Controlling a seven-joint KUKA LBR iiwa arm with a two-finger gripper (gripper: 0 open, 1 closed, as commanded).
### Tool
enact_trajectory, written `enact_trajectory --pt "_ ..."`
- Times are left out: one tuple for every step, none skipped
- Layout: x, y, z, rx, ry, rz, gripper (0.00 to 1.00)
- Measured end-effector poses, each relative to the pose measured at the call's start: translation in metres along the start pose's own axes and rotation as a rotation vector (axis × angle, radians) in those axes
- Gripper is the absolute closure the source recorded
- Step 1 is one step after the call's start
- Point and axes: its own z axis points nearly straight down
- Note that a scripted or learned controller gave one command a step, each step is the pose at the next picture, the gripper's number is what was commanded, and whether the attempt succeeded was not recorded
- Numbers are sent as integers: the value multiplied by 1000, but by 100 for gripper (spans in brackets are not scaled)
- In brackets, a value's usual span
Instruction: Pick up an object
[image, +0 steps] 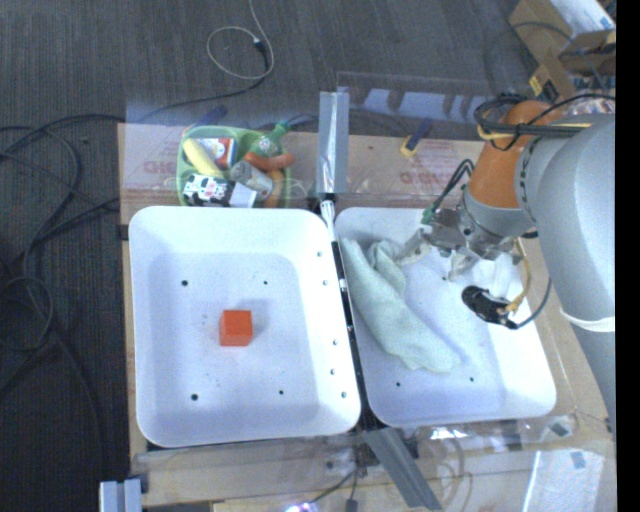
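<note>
Grey arm (570, 200) reaches over right bin (520, 390); pincer (452, 248) grip unclear, near cloth (400, 305).

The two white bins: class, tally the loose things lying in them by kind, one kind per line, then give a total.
Orange block: 1, in the left bin
Pale green cloth: 1, in the right bin
Total: 2

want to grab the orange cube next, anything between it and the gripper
Yes. The gripper is in the right bin, the orange cube in the left bin. Between them lie the crumpled cloth and both bins' adjoining rims.
</note>
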Motion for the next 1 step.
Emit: enact_trajectory --pt "1 0 -9 1 -1 -3 100"
